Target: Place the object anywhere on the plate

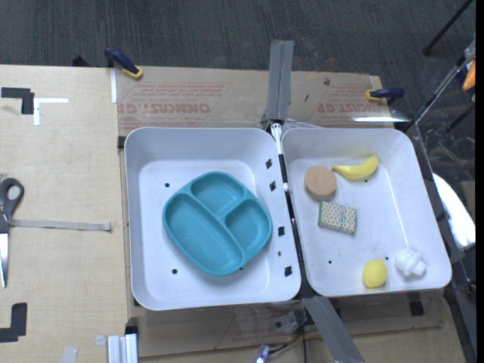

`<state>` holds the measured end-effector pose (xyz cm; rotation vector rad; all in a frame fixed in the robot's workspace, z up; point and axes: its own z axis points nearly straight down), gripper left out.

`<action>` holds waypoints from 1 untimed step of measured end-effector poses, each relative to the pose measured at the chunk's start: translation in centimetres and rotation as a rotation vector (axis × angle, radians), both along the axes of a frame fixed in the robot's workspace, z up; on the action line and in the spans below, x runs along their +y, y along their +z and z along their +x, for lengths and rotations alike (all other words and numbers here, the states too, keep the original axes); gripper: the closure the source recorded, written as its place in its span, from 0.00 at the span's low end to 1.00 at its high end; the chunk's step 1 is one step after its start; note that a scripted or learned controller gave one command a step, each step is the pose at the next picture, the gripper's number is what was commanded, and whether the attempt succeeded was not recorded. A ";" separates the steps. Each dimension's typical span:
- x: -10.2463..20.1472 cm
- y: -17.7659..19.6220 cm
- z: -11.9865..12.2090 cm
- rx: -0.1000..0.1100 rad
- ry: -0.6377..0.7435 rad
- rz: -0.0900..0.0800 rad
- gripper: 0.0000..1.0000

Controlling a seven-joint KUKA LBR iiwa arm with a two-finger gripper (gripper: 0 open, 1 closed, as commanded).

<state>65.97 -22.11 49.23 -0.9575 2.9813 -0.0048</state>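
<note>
Nearest me, right of the plate [218,221] and across the wall where the two bins meet, a lemon [374,273] sits low in the right bin [431,203], with a crumpled white wad [410,262] just beside it on the side away from the plate. Both lie against the bin's near slope, probably because loose round things roll down to the edge.

A little farther back and closer to the plate is a small patterned block [337,218], lying flat and apart from the rest. Of the five pieces it looks to me the easiest to pick up, having straight sides and free space around it. Beyond it a tan disc [321,181] lies flat, the piece closest to the plate, and a banana [357,169] lies just behind the disc, near it or perhaps touching it.

The task does not say which piece is the object. All five lie right of the plate in the other bin, and none is on it.

The plate lies flat in the middle of the left bin [144,203]. Its three hollows face up with nothing in them, so anything dropped there should settle.

I cannot tell how the hand stands, apart or together. By my judgement the pick is not yet begun.

Far left of the plate, scissors [7,203] rest on the bench [60,165].
</note>
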 end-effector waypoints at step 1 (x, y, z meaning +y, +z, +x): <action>0.0 -5.2 -0.5 0.006 0.457 -0.001 1.00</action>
